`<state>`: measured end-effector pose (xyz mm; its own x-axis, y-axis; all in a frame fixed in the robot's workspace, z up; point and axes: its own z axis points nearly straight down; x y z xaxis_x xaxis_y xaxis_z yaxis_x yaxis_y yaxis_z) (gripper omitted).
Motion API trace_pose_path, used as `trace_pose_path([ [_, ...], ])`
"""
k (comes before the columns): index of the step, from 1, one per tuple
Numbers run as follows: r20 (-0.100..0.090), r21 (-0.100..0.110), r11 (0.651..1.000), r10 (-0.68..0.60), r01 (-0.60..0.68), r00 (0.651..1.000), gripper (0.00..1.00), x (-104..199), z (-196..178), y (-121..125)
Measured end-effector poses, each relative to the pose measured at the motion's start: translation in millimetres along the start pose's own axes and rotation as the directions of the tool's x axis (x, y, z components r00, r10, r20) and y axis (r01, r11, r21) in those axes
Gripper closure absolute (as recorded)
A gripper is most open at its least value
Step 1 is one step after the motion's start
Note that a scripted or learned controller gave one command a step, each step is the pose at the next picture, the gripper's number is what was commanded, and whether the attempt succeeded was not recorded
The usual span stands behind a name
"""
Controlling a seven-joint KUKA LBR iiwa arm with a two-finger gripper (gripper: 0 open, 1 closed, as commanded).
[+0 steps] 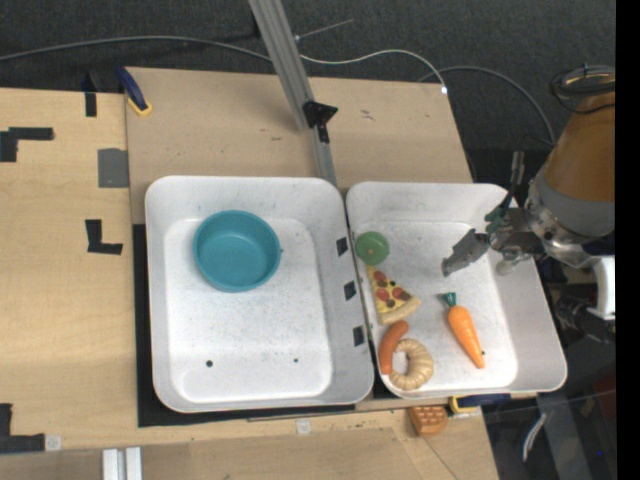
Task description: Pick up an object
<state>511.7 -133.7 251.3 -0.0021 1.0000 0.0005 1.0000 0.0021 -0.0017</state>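
two shallow white bins are sitting side by side on the desk (240, 118) in the camera view, and the arm (585, 168) is reaching in from the right over the right bin (530, 368). the left bin (170, 358) is carrying a teal bowl (236, 251) in its upper half. the right bin is holding the likely candidates: a small green round piece (372, 246) near the divider, a toy pizza slice (390, 295) just below it, a toy hot dog (392, 344) lying against a doughnut (412, 363) at the bin's lower left, and a toy carrot (465, 333) lying apart toward the middle right, its green top pointing up the frame. the tool (468, 255) is hovering over the upper middle of the right bin, above and slightly left of the carrot's top, with bare bin floor beneath it. one dark finger is showing clearly, angled down and left, but i cannot tell whether the fingers are standing apart or together, and nothing is showing between them. judging from this, the task is sitting at the approach step: no object is being held, and the tool is lining up over the bin rather than closing on anything. the carrot looks like the nearest target. the next move is calling for a shift toward the lower right so the tool centres over the carrot's body, a turn of the wrist so the fingers straddle its narrow width, and then a descent to the bin floor before closing.
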Motion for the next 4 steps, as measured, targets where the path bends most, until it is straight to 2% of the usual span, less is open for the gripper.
trace_pose_path([
  [1,0.000,0.000,1.000,0.000,0.000,1.000,0.00,-0.1,-0.1,0.0],
  [2,-0.001,0.007,1.000,0.002,-0.002,1.000,0.00,-1.7,64.1,-2.5],
  [4,-0.006,-0.004,1.000,0.000,0.000,1.000,0.00,4.4,158.9,7.6],
])
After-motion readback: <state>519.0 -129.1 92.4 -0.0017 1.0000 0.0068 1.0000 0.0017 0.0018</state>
